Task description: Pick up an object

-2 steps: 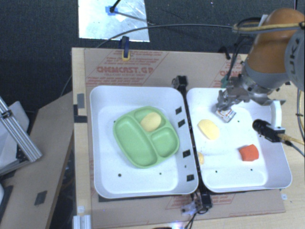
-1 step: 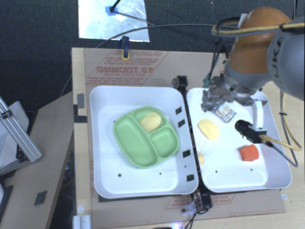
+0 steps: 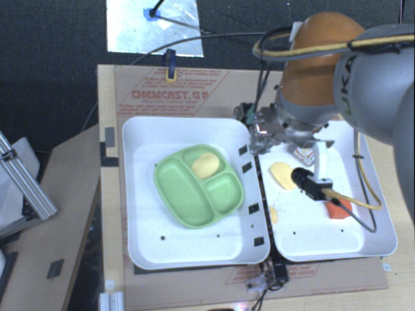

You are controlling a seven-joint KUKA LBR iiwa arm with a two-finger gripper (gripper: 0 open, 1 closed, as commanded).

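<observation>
In the right bin (image 3: 350,241), a pale yellow piece (image 3: 279,173) lies near the left wall. An orange piece (image 3: 338,210) rests further right, and a small yellow bit (image 3: 273,214) sits by the divider. My gripper (image 3: 304,152) hangs under the grey and orange wrist over the back of the right bin, just behind and to the right of the pale yellow piece. The wrist hides what lies beneath it. In the left bin (image 3: 149,238) a green divided plate (image 3: 188,196) holds a yellow object (image 3: 205,165) in its upper compartment.
The two white bins meet at a divider (image 3: 259,193) with black clips. A brown board (image 3: 175,92) runs behind the bins, and a foil sheet (image 3: 152,18) lies further back. A metal rail (image 3: 26,180) stands at the left.
</observation>
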